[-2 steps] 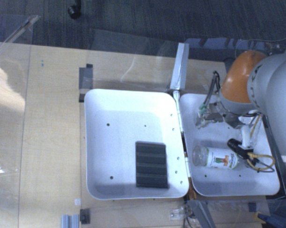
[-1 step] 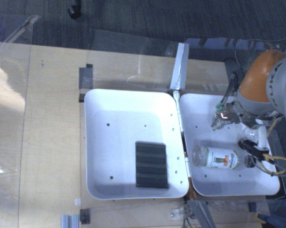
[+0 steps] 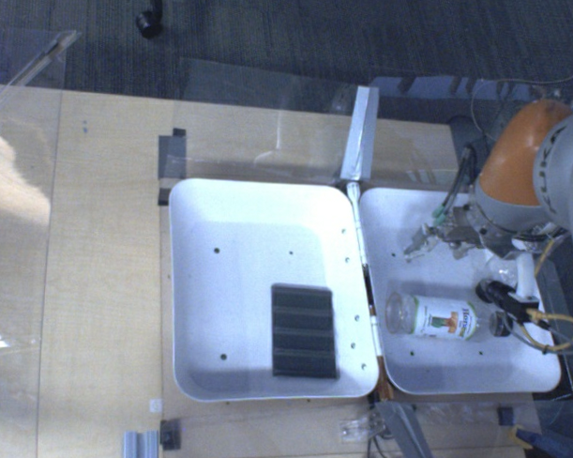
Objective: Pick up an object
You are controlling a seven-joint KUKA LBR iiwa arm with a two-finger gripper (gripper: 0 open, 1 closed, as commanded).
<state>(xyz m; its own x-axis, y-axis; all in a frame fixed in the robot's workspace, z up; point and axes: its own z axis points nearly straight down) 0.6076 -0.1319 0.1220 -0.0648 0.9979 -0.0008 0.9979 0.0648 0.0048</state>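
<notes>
A clear plastic bottle (image 3: 433, 318) with a white and green label lies on its side in the right bin (image 3: 400, 210), cap end to the right. A black ribbed rectangular block (image 3: 304, 332) lies flat in the left bin (image 3: 221, 212), near its front. My gripper (image 3: 423, 236) hangs over the back half of the right bin, pointing left, above and behind the bottle. Its fingers stand apart with nothing between them. The grey arm with its orange band (image 3: 516, 156) comes in from the right.
A metal divider bar (image 3: 358, 141) runs back from where the two bins meet. A black fitting with a yellow cable (image 3: 518, 311) sits by the right bin's right side, close to the bottle's cap. Wooden bench surrounds the bins.
</notes>
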